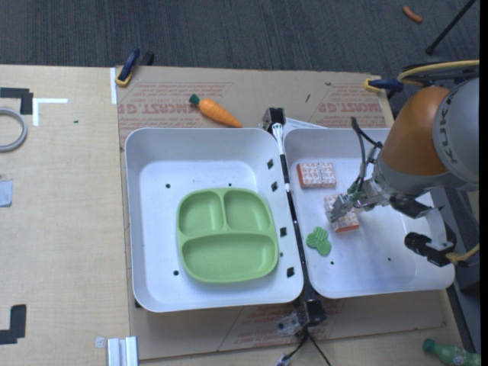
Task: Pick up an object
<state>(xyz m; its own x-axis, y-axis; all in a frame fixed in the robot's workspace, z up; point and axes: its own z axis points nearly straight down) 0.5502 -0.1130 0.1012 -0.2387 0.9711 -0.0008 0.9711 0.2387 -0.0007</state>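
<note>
Cardboard-covered bench (pixel 69 242), white bins (pixel 149 227), dark carpet (pixel 229 14)

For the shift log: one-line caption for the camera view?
Gripper down over a small block in the right bin; green divided plate in the left bin.

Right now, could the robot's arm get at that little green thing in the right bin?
Probably yes. The green piece lies bare on the bin floor, just left of and below the tool, with nothing on top of it.

Cardboard-topped bench (pixel 61 227), two white bins (pixel 145 227), toy carrot (pixel 216 111)
</note>
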